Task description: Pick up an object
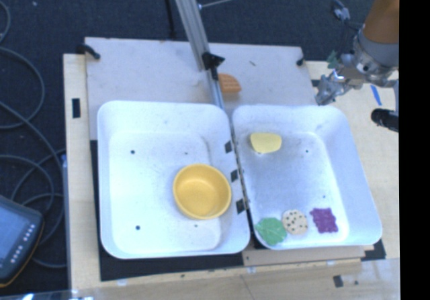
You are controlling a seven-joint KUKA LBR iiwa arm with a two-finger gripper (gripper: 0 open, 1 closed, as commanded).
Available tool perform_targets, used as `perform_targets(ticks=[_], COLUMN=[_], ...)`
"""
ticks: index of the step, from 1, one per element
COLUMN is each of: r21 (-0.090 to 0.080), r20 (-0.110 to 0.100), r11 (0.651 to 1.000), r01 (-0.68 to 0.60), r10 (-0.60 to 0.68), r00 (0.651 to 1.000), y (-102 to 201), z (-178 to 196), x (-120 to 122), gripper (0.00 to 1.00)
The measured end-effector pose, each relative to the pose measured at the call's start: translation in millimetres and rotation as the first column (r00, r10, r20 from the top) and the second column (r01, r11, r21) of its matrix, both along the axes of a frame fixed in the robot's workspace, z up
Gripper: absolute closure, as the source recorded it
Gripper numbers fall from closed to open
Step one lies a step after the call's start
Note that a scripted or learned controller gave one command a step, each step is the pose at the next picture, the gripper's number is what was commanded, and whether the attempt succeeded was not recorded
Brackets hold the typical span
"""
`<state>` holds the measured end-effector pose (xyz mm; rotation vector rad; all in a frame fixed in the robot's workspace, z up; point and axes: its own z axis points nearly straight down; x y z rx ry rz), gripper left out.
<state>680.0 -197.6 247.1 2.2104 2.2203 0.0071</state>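
Pale wooden bench [77,158] on dark floor [40,10] with cables [27,151]. Two white bins [134,117]. Gripper [327,92] beyond the right bin; grip state unclear.

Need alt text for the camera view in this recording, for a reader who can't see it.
Two white bins sit side by side on a bench, with the arm's gripper above the right bin's far right corner. The left bin holds a yellow bowl; the right holds a yellow piece near its back and green, cookie and purple pieces along its front.
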Motion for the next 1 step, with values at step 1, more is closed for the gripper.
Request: perform_targets(ticks=[1], r21=[0.001], r20=[-0.002], r11=[1.000], r01=[-0.003], r10=[0.003], r00=[1.000], y=[-0.8], z=[41.0], x=[1.2], gripper=[1.00])
